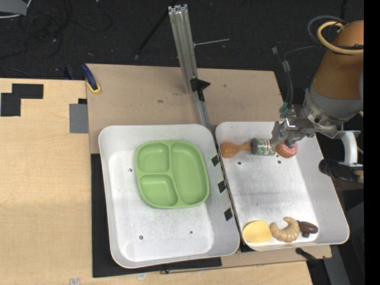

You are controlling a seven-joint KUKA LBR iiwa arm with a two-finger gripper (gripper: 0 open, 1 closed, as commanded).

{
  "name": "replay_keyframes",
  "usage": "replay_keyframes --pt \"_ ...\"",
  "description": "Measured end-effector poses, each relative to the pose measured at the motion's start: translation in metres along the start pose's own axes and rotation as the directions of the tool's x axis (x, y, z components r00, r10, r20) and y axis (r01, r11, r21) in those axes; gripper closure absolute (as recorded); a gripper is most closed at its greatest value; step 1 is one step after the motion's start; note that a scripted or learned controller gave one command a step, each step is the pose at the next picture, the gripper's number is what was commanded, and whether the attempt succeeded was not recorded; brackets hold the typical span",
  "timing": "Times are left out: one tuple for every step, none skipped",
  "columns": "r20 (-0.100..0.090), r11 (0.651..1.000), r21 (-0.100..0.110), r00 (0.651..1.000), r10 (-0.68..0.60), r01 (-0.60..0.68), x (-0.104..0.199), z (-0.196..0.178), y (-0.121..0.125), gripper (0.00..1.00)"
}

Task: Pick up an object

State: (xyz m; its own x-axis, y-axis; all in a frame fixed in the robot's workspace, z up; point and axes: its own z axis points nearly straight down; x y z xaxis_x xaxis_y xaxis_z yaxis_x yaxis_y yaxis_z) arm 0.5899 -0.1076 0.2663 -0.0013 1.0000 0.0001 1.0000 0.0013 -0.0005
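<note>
Bins: we count two shallow white ones side by side, the left bin [119, 230] and the right bin [323, 195], their inner rims touching along a seam with small black clips.

Left bin contents: one green divided plate [172, 174] with three compartments, lying toward 12 o'clock of that bin's floor.

Right bin contents: we count five things. At 12 o'clock lie an orange spoon-shaped piece [233, 149], a small green-and-grey jar [261, 146] on its side, and a pink round piece [287, 150]. At 6 o'clock lie a yellow round piece [257, 232] and a tan croissant [286, 230] with a dark end (whether that end is a separate thing we cannot tell).

Arm: one, grey with an orange band [347, 37], reaching in from 3 o'clock.

Gripper: it [285, 136] hangs over the 12 o'clock rim of the right bin; how wide its jaws stand we cannot tell, and we see nothing clearly between them.

Open room: the middle of the right bin's floor is bare between the two clusters; the left bin is bare from 3 round to 9 o'clock below the plate.

Object against tool: the pink round piece sits just beneath the gripper at its 6 o'clock, the jar just beside at 8 o'clock, the orange spoon-shaped piece farther out at 9 o'clock; the yellow round piece and croissant are well apart.
</note>
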Motion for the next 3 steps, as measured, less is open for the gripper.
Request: replay_keyframes --pt "-0.001 1.000 0.000 1.000 -0.003 0.003 0.053 0.002 0.018 1.00" --pt "-0.001 1.000 0.003 1.000 -0.004 0.004 0.115 0.007 0.020 1.00" --pt "-0.001 1.000 0.005 1.000 -0.004 0.004 0.166 0.027 0.027 1.00"
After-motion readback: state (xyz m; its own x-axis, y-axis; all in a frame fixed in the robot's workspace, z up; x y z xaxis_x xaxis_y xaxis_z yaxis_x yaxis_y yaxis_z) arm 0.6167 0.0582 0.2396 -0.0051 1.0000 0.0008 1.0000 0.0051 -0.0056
